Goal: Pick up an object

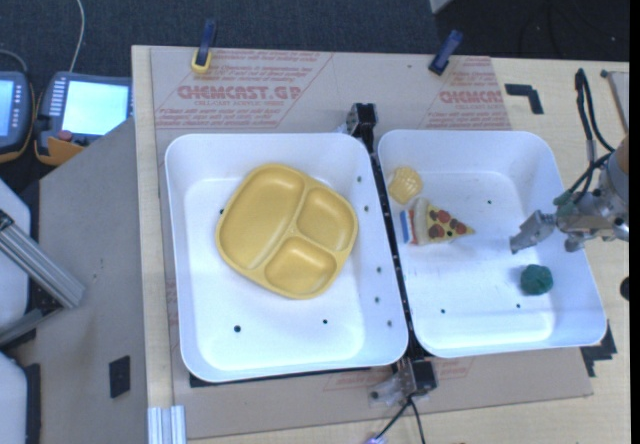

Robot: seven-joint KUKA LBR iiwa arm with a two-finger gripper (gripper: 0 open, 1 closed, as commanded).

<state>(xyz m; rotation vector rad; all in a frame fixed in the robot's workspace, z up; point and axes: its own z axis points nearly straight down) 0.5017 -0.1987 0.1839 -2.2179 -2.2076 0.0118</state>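
Camera view: gripper (545,232) above right bin (480,147), finger state indeterminate; risks glancing green ball (536,279), rolling it away.

Two white bins (190,262) of smooth, glossy plastic sit on a counter (160,132) of pale matt board printed with red lettering. A yellow divided plate (287,230) in the left bin looks like smooth plastic with a soft sheen. In the right bin, a green lump (536,279) appears matt and rough; the hand (545,230) shows dull grey metal.
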